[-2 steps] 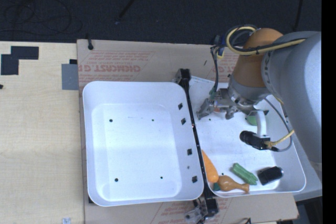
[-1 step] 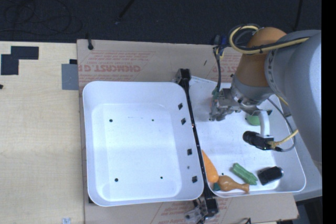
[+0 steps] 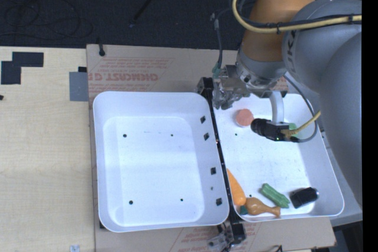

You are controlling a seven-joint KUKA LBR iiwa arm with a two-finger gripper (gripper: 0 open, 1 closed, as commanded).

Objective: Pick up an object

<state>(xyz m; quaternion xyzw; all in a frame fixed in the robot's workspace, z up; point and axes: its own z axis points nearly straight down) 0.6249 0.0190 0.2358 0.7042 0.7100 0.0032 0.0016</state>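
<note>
The gripper point(image 3: 227, 97) sits low over the far left corner of the right bin point(image 3: 331, 186), at about 11 o'clock of that bin, hard against the divider between the two bins. Whether it is open or closed cannot be told: the wrist body and cabling cover the tip. Nothing visibly held.

Just beside the gripper, at its 4 o'clock, lies a pink-orange round object point(image 3: 244, 117), resting on the bin floor, apart from the gripper. Further out at 4 o'clock, a black cylindrical piece point(image 3: 266, 127) with a yellow cable hangs off the arm, likely arm hardware rather than a bin item.

The other objects are well apart, along the near edge of the right bin at 5 to 6 o'clock: an orange carrot-shaped item point(image 3: 235, 187) against the divider, a tan pear-like piece point(image 3: 261, 207) touching or nearly touching it, a green piece point(image 3: 275, 195) just beside that, and a black block point(image 3: 303, 196) near the 5 o'clock corner.

The left bin point(image 3: 103, 127) sits at 9 o'clock of the gripper.

Progress, as a judgement: early. No object is lifted; all rest on the floor. The round object is the nearest candidate. Still to do: line up over a target, close on it, raise it clear. Risk: the divider wall crowds the gripper.
</note>
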